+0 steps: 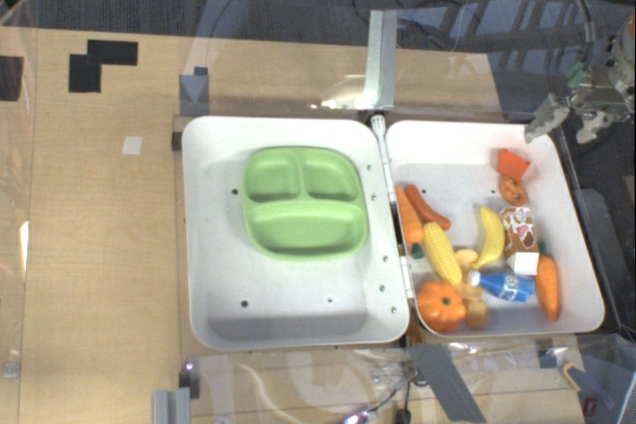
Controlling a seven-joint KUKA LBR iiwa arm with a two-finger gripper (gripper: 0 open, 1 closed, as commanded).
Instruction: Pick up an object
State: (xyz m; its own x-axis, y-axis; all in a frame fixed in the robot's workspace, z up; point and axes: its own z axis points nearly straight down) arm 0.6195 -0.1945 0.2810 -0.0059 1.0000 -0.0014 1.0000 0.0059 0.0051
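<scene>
The right bin [447,146] holds a heap of toy foods: a yellow corn cob [441,251], a banana [489,233], a small orange pumpkin [441,305], a red sausage [425,207], a blue can [505,287], an orange carrot [548,287] and a red-orange wedge [512,163]. My gripper [566,122] hangs at the bin's far right corner, above and right of the wedge. It is open, with nothing between its fingers.
The left bin [214,213] holds a green divided plate [303,202]. A metal post [382,55] stands behind the divider between the bins. Cables run across the dark floor at the back right.
</scene>
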